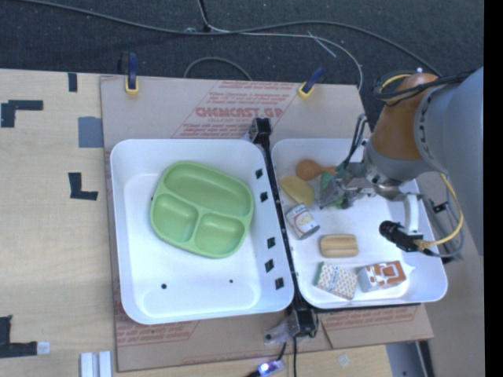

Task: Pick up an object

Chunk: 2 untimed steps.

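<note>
My gripper [334, 187] is low in the right bin [428, 289], near its back left part. It sits just right of a yellow object [297, 188] and an orange round object [309, 168]. Something dark green lies at the gripper's tip, too blurred to name. A small white can [302, 221] lies in front of the yellow object. Nearer the front are a tan block [339, 246], a patterned packet [336, 280] and an orange-and-white box [383, 275].
The left bin [130, 281] holds a green divided plate [203, 208]. A black divider [275, 226] runs between the bins. The grey arm with its orange band [397, 128] covers the back right of the right bin. Cables [440, 234] hang off the wrist.
</note>
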Tool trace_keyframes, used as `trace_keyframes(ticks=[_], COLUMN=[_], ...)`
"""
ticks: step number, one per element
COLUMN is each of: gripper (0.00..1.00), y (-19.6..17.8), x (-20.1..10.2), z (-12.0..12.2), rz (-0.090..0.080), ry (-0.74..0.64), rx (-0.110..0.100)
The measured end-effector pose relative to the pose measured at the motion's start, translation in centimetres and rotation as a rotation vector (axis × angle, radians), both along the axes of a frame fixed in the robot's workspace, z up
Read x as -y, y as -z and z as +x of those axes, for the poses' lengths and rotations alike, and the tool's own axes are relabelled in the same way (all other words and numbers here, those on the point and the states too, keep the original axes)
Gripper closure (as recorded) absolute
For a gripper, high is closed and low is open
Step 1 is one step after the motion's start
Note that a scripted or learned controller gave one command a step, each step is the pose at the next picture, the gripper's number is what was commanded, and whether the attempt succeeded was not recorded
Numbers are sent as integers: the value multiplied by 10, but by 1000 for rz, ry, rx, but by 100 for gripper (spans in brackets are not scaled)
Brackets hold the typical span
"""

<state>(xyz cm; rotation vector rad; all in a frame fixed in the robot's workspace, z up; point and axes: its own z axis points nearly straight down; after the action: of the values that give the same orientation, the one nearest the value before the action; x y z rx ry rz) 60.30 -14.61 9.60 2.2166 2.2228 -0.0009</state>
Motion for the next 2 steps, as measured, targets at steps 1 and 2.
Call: trace_keyframes(ticks=[1,2], gripper=[100,100], y=[-58,-120], x=[4,-1], z=[9,7], rz=[1,1], ry=[1,1], rx=[2,3])
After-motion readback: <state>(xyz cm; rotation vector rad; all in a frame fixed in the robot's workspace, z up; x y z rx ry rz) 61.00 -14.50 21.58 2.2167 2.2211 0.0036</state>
